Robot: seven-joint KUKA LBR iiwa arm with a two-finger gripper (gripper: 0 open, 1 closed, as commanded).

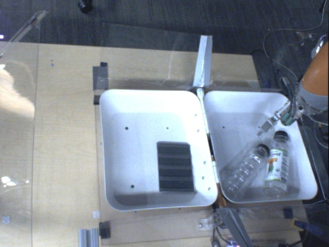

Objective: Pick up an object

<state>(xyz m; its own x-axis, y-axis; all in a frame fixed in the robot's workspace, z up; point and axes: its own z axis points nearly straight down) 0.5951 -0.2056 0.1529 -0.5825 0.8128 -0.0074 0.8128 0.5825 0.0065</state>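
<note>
A: Where's the hand?
B: The hand [269, 125] slants down-left from the arm [314, 78] over the right bin [231, 104]; open or closed, I cannot tell.
A: And the objects?
B: 2 bottles [275, 163] lie just below it; a black tray [175, 166] sits in the left bin [123, 107].

Quick count: two white bins, the left bin [118, 138] and the right bin [231, 112]. Two clear plastic bottles, one bare bottle [245, 170] and one labelled bottle [276, 164], both in the right bin. One black ridged block [175, 166] in the left.
</note>
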